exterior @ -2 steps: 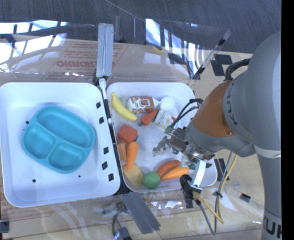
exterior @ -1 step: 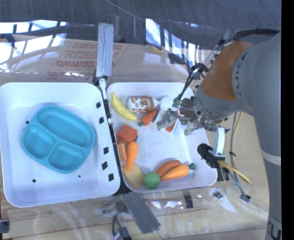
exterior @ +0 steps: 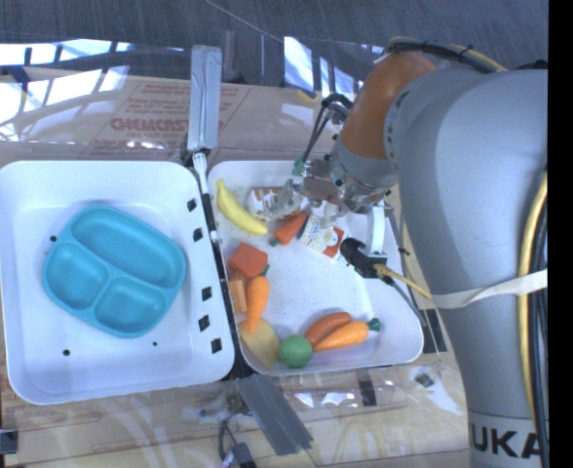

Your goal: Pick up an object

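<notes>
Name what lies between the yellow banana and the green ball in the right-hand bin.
In the camera view, between the banana and the green ball lie a red-orange block and an upright carrot.

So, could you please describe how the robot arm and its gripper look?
The arm is thick, rounded and grey, with an orange band above the wrist. White letters "UKA" are visible low on its body. A yellow cable runs along its right side, and thin dark cables loop near the wrist. The gripper looks small, metallic and dark.

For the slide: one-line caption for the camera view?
KUKA arm reaches into the right bin of toy food; blue divided plate sits in the left bin.
</notes>
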Motion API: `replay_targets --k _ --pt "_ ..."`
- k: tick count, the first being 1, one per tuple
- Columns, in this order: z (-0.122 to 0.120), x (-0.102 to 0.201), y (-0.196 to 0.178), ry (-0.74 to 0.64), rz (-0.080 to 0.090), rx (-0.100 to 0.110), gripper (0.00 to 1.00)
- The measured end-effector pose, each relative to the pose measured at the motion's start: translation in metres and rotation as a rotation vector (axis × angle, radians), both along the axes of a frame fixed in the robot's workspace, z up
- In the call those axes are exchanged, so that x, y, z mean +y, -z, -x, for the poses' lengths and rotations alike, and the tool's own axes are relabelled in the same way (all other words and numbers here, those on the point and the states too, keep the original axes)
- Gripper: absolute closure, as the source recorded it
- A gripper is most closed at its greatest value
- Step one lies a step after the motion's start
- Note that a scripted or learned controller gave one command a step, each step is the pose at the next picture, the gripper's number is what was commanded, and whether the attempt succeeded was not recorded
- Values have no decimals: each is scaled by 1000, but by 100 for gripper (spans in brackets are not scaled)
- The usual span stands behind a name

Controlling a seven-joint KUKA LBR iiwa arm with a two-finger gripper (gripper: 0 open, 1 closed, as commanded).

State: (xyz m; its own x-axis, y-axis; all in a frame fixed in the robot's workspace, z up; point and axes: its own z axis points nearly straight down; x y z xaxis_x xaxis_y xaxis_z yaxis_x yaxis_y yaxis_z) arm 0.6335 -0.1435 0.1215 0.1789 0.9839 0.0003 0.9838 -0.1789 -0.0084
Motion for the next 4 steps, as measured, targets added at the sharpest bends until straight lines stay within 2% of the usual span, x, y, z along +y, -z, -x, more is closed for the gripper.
replay_targets --k 1,2,3,4 --pt "-21 -2 18 -105 -13 16 0" --pt "-20 1 6 -113 -21 28 100" --pt "-13 78 -84 -84 -1 -14 100" --pt "-11 75 -80 -80 0 -5 0"
